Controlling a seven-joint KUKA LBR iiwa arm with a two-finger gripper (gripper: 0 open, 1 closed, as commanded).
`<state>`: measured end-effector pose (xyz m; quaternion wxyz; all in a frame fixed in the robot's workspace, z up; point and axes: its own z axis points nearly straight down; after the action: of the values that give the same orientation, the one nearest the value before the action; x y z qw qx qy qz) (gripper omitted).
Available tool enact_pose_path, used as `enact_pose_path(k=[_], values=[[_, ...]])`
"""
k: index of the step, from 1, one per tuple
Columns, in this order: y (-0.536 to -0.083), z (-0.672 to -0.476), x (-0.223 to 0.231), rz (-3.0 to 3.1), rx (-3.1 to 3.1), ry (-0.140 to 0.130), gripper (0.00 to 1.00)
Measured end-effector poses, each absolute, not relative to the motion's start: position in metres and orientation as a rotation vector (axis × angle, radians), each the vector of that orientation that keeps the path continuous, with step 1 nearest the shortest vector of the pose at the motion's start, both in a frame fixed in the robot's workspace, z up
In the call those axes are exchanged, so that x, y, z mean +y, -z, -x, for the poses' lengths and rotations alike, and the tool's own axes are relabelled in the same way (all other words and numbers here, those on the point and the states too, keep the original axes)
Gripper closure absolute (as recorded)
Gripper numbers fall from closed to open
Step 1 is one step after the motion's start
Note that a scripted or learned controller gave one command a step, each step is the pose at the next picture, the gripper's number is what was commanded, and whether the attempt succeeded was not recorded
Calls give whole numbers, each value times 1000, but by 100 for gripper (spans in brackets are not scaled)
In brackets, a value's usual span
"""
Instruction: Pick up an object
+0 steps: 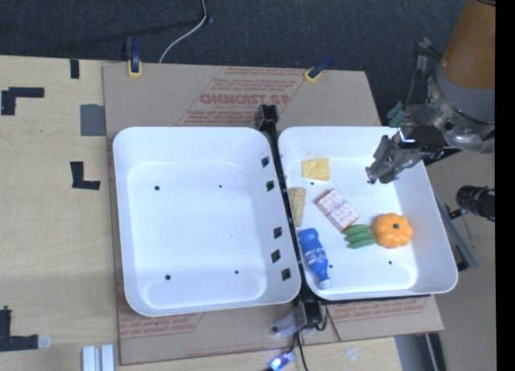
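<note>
Closest to the camera, down at the bottom of the right white plastic bin (434, 281), is a small blue plastic bottle (313, 255) lying on its side, long axis running roughly up-down in the frame, hugging the divider between the two bins. Just above it there's a pale tan cone-shaped piece (298, 204), and above that a yellow square block that looks like toy cheese (315, 169).

Middle of that bin has a small pink-and-white packet (336, 208) lying diagonally, then a green pod-like toy vegetable (360, 237) touching a round orange toy pumpkin (393, 230) on its right.

The dark two-finger gripper (381, 166) sits over the upper right part of the same bin, tilted down and to the left. Honestly can't tell if it's open or closed from this angle, and nothing is visibly held. My guess is the packet or the pumpkin are the easiest targets: both lie below it in the frame, packet lower left, pumpkin almost straight down.

Readable text: the cardboard sheet (233, 100) under the bins has red print that looks like "CHEMCAST", rest too blurry. The packet's print isn't legible.
</note>
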<state>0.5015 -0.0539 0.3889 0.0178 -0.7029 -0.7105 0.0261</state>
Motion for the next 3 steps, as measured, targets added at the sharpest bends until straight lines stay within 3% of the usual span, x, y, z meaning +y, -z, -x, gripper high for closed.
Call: enact_pose_path(k=[3], values=[[-413, -504, -54, 2179, -2202, -100, 100]])
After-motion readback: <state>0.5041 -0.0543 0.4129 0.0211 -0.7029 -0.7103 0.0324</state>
